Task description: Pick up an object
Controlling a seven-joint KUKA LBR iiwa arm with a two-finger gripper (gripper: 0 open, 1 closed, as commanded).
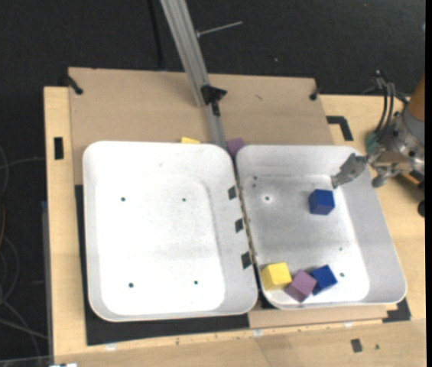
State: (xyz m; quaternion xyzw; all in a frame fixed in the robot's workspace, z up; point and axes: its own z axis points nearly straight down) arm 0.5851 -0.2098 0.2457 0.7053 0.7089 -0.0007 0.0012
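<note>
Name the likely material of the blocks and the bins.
Blocks, such as the blue one and the yellow one: probably foam or painted wood, matte and glare-free. Bins: likely moulded plastic, smooth white with rounded corners and a faint sheen.

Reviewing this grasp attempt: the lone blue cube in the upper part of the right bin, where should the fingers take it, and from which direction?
Probably from straight above, closing on two opposite side faces of the blue cube. It sits alone on the right bin floor, apart from the walls and the cluster at the near edge, so there is room beside it. The gripper is up and to its right.
</note>
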